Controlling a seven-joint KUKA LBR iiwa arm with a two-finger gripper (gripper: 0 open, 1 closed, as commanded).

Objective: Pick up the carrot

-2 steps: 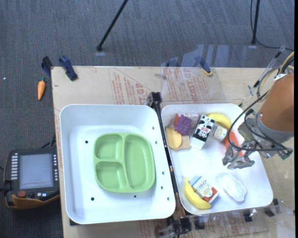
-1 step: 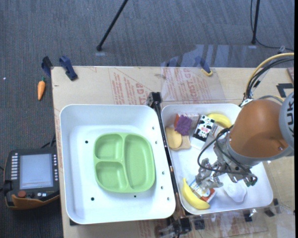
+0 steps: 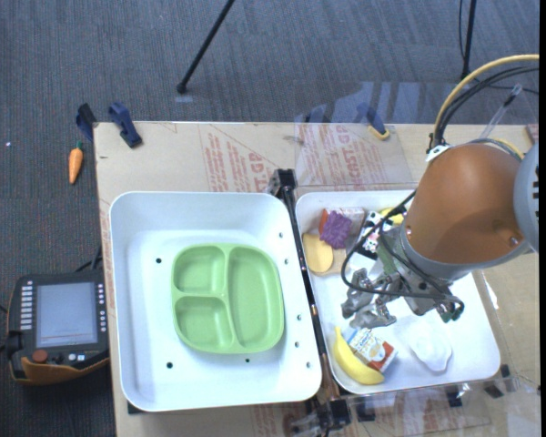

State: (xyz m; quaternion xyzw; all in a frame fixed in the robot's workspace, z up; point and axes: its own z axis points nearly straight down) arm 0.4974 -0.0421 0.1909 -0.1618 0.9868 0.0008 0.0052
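Carrot, location: the carrot lies on the dark floor, off the table's far left corner and well apart from both bins.
Carrot, axis: its long axis runs nearly straight up and down the view. The green top points to the far side and the orange tip to the near side.
Doubtful item: a red-orange sliver touches a purple object in the right bin. I cannot tell what it is.
Claw, position: the claw hangs low inside the right bin, above a banana and a small carton.
Claw, state: cannot tell whether it is apart or together. Nothing is seen clamped in it.
Left bin: the left bin holds a green divided plate.
Placement, judgement: the arm is working the right bin because the loose items are there. The carrot on the floor looks like a stray, probably outside the working area.
Progress, judgement: the pick is not yet made. The claw is far from the visible carrot, with the left bin lying between them.
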